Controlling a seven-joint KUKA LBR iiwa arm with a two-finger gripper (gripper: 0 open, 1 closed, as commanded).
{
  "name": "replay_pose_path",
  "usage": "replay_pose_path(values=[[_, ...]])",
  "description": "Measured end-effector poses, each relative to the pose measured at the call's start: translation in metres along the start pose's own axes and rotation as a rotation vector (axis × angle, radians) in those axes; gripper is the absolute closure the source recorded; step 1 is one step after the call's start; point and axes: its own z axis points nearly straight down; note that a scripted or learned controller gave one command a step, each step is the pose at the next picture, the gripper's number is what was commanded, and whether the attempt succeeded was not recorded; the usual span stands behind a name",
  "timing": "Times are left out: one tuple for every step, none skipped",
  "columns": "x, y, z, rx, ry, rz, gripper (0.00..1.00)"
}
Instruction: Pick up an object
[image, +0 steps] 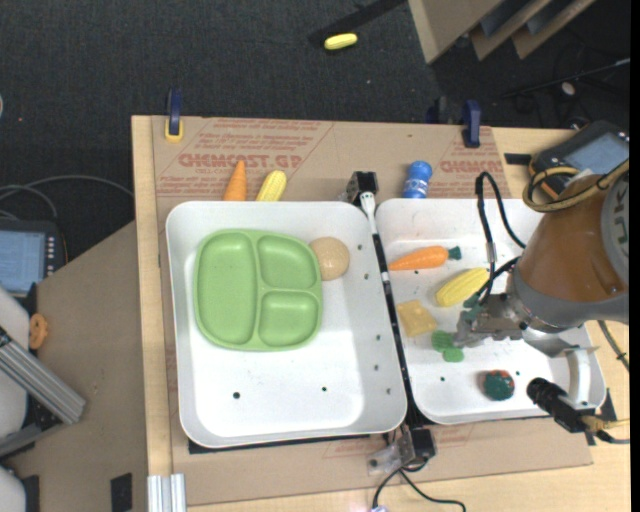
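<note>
We cannot tell the tool's (468, 330) state; beside it, the green piece (447, 346) and yellow block (416, 320) crowd together; we may nudge both.

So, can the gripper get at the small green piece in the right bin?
Probably yes: the gripper hangs right beside the small green piece, with nothing lying over it.

Glossy white plastic bins (300, 400)

Carrot (418, 260): orange, lying flat, upper right bin.
Corn (461, 287): yellow, tilted, just below the carrot.
Yellow block (417, 320): near the bin's left wall.
Green piece (447, 346): beside the block.
</note>
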Motion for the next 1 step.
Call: replay_pose_path(values=[[0.0,-0.0002,0.0006,0.001,0.0,0.0,0.0]])
